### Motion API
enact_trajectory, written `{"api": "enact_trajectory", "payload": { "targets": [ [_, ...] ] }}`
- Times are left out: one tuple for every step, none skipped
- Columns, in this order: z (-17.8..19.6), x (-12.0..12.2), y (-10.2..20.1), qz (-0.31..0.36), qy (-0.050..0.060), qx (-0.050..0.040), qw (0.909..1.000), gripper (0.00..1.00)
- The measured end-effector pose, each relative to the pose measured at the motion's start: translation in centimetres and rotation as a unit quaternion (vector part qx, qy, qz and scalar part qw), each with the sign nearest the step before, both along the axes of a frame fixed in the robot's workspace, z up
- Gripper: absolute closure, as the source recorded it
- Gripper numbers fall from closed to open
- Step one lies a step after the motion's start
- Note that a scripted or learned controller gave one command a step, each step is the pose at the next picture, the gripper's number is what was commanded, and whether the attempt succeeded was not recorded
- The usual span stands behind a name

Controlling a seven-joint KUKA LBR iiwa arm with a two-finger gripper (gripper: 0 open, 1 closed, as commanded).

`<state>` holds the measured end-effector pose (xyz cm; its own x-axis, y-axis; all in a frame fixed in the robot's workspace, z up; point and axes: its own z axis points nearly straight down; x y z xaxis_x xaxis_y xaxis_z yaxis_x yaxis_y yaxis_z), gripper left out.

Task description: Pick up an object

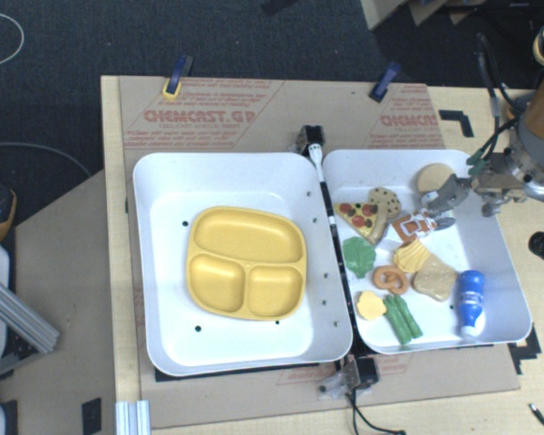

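Overhead view of the bench. The grey two-finger gripper point(440, 205) reaches in from the right and hangs over the upper middle of the right-hand shallow white bin point(517, 284). Whether it is released or clenched cannot be told here, since its tips merge with the clutter below.

The nearest candidate is a small orange-and-white toy piece point(411, 228), just beside the gripper's tip, toward the lower left in this view. The exact shape of the piece is too small to make out.

Around it lie a toy pizza slice point(362, 216), a tan rounded bread-like piece point(434, 176), a green leafy piece point(359, 256) and a blue-and-white toy bottle point(470, 302); the bottle's long axis runs roughly up and down the frame, well apart from the gripper.

The left-hand white bin point(159, 198) holds a yellow three-compartment plastic tray point(247, 261).

Judged from this, nothing is lifted yet.
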<state>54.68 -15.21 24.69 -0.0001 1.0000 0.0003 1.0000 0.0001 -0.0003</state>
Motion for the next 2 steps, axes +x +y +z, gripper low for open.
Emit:
{"api": "enact_trajectory", "payload": {
  "targets": [
    [-4.7, -0.8, 0.4, 0.000, 0.003, 0.0010, 1.0000, 0.00],
    [-9.5, -0.2, 1.1, 0.000, 0.003, 0.0012, 1.0000, 0.00]
  ]
}}
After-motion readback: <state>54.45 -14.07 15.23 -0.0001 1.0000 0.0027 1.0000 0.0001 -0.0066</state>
